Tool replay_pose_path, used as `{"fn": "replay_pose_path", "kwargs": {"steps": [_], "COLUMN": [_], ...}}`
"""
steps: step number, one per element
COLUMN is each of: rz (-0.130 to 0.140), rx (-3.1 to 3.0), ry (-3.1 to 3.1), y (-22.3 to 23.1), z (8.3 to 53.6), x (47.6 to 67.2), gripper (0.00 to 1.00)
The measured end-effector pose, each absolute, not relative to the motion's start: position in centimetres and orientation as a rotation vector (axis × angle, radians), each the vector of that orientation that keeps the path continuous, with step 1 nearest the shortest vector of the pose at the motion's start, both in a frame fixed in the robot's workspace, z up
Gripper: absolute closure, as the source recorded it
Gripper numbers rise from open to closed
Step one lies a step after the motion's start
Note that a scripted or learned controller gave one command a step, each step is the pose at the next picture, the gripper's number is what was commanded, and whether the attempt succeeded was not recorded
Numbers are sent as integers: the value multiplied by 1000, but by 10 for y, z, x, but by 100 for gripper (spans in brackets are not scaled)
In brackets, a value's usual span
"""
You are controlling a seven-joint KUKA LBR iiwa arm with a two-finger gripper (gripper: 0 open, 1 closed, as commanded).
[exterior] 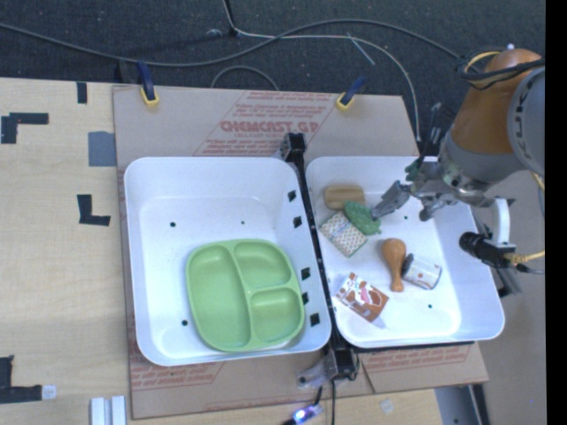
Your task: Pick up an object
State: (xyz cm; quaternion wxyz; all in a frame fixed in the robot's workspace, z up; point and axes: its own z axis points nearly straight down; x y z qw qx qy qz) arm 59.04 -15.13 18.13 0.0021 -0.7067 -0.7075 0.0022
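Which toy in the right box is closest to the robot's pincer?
The green toy. It lies right at the pincer tip, while the tan bread roll, drumstick and packets sit farther off.

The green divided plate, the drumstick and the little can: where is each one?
green divided plate [244,295]: camera view, central ridge.
drumstick [394,255]: camera view, meaty end.
little can [423,274]: camera view, its side.

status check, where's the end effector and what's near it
End effector low over right bin, beside green object. Nothing seen between fingers. Bread roll and checkered packet crowd it.
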Motion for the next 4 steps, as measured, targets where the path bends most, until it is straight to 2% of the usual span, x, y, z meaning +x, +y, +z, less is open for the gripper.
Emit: {"fn": "replay_pose_path", "kwargs": {"steps": [1,2,3,4], "rz": [7,3,-2,-4], "rx": [-2217,-2217,-2221,-2223], "ry": [-2220,-2223,-2225,-2225], "y": [-146,-145,-146,-150], "z": [133,146,188,246], "x": [583,584,586,578], "gripper": [0,100,100,100]}}
